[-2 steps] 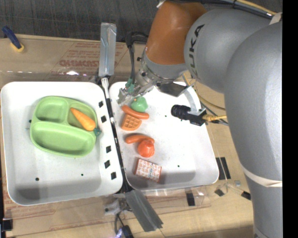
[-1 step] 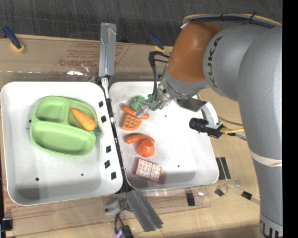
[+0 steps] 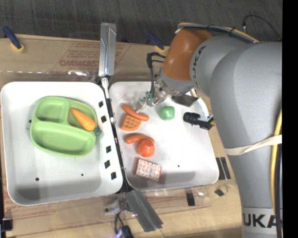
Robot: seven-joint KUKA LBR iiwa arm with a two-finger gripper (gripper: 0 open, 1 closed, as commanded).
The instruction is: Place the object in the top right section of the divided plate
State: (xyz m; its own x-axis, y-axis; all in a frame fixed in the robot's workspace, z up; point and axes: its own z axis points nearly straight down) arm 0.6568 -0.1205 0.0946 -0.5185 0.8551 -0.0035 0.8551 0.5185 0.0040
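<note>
A green divided plate [image 3: 59,138] lies in the left bin. An orange carrot [image 3: 83,119] rests in its top right section. My gripper [image 3: 150,100] hangs low over the back of the right bin, just above and right of a hot dog [image 3: 134,112] and left of a green pepper-like toy [image 3: 166,113]. Nothing shows between its fingers.
The right bin [image 3: 188,152] also holds an orange waffle [image 3: 130,122], a red sausage [image 3: 134,138], a red tomato [image 3: 146,148] and a small printed box [image 3: 148,169]. A metal divider [image 3: 107,53] stands between the bins. The arm covers the right side.
</note>
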